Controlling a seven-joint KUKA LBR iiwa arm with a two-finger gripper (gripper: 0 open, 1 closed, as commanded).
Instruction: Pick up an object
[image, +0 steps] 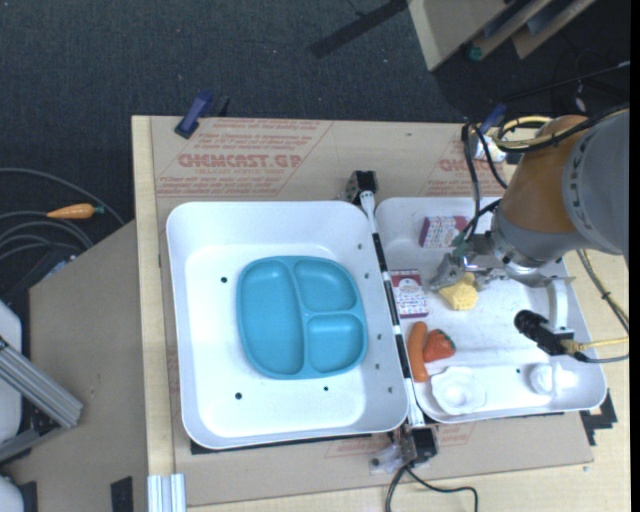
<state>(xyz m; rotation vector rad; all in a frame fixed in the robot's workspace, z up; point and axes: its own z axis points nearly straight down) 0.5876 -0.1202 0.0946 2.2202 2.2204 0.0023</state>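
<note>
My gripper (458, 272) hangs low in the right bin (580, 385), near its middle. It is directly over the far edge of a small yellow lumpy object (461, 296) on the bin floor, and seems to touch it. Left of it lies a small red and white box (407, 294) against the bin's left wall. A pink and purple box (437, 232) sits behind the gripper at the far side. An orange carrot (417, 352) and a red vegetable (439, 346) lie together nearer the front.
The left bin (200, 300) holds a blue divided plate (301, 316). Two white cup-like pieces (455, 391) (541, 378) sit along the right bin's front wall. The grey arm with its orange band (545, 185) comes in over the right bin's far right corner.
</note>
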